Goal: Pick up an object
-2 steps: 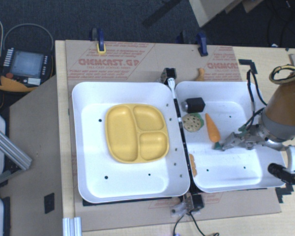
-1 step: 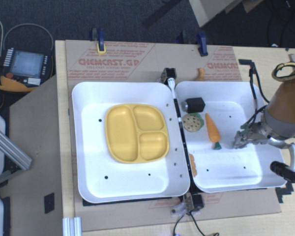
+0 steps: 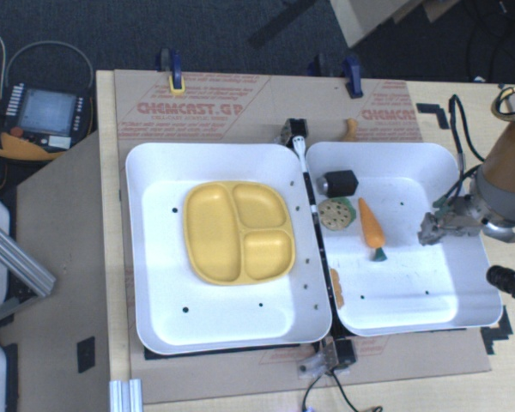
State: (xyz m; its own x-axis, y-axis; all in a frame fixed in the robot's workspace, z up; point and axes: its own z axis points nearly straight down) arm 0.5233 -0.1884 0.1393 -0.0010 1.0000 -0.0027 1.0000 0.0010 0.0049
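**Approach Phase: Gripper at Right Bin Edge, No Object Held**

Camera view: The gripper (image 3: 435, 228) sits low over the right side of the right bin (image 3: 412, 312), well apart from the objects. Its fingers look nearly closed with nothing between them.

Candidate objects lie near the bin's left wall: a toy carrot (image 3: 371, 224), a round cookie-like disc (image 3: 336, 215) just beside it, and a black block (image 3: 339, 182) above the disc. The left bin (image 3: 154, 256) carries a yellow divided plate (image 3: 239, 231).

Judged step: pre-grasp. The next move calls for opening the fingers, travelling left and descending over one object, probably the carrot.
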